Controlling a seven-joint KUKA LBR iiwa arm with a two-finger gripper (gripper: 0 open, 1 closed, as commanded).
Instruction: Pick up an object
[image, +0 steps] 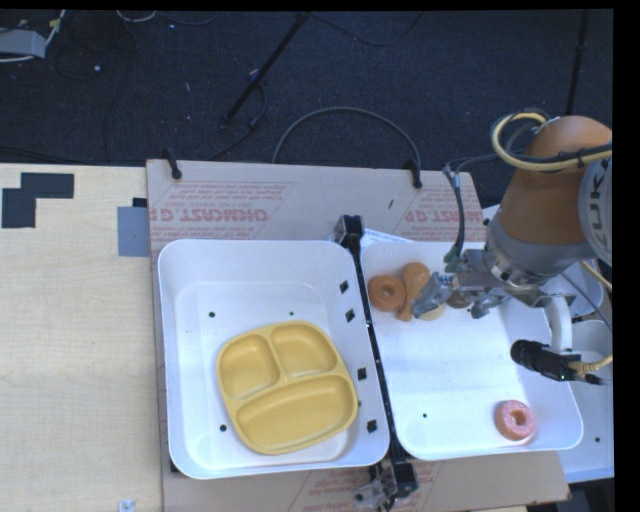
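Observation:
My gripper (452, 298) hangs low over the far left part of the right bin (470, 445), reaching in from the right under the grey and orange arm. Just left of it lie a brown ring donut (386, 292) and a tan pastry piece (415, 275). Another tan bit (431, 311) sits right under the gripper's left end, touching or nearly touching it. A pink frosted donut (516, 420) rests near the right bin's front right corner, well away from the gripper. Nothing can be seen held in the gripper.
The left bin (190, 300) holds a yellow divided plate (288, 386) in its front right part. A black divider (365, 340) runs between the two bins. Cardboard lies under both bins, and a wooden bench top extends to the left.

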